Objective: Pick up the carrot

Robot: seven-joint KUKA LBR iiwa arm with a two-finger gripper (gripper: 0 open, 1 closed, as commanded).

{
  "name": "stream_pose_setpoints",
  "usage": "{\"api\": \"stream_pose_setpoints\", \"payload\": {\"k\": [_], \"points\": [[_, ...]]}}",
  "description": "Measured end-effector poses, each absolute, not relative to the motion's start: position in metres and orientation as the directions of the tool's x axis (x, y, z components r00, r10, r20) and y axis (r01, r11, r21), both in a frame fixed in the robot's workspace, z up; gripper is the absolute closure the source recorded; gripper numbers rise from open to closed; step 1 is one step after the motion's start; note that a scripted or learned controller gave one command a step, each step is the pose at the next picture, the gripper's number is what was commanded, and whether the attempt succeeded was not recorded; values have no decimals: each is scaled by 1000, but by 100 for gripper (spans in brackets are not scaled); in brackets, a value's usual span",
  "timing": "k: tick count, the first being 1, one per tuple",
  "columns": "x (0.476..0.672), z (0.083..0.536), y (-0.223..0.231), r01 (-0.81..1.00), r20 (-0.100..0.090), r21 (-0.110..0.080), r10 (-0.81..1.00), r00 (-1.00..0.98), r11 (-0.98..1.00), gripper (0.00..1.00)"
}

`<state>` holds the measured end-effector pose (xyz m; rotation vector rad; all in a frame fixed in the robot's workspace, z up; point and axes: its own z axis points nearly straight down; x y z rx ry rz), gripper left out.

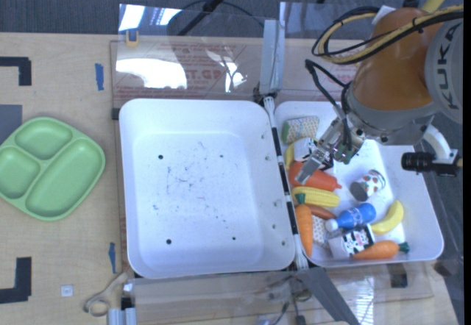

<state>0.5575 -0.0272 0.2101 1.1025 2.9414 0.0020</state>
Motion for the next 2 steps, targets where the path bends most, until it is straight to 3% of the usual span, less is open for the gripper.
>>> {"api": "stream_pose_setpoints", "payload": {"k": [1,2], "points": [[556,185,0,475,0,1,475,-880,880,0],[610,186,12,379,-6,4,379,-926,926,0]]}}
